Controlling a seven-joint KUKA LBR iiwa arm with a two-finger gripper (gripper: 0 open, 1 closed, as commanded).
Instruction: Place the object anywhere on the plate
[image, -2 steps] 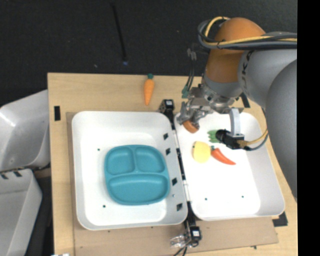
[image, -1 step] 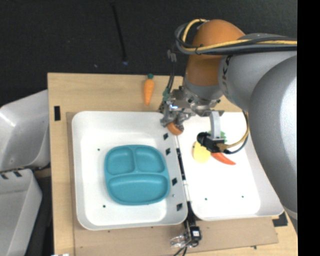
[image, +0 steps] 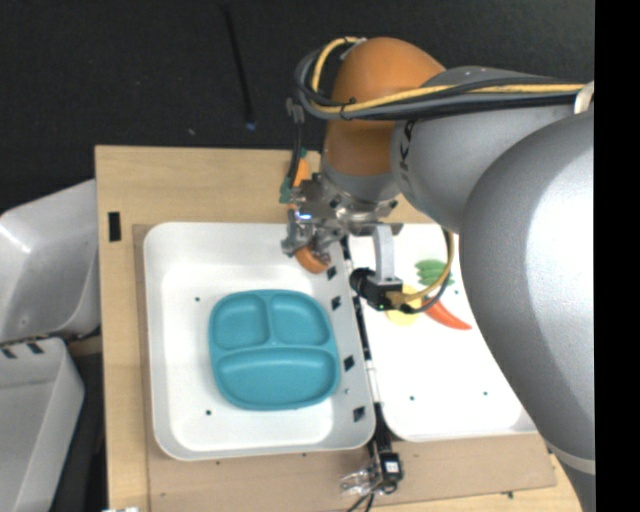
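Orange object (image: 313, 260) seemingly under jaws (image: 305, 245)

Arm (image: 500, 150) covers much of right bin (image: 440, 400); carrot (image: 448, 316) and yellow item (image: 402, 318) partly hidden; orange piece (image: 312, 260) at claw (image: 308, 245) too small to identify
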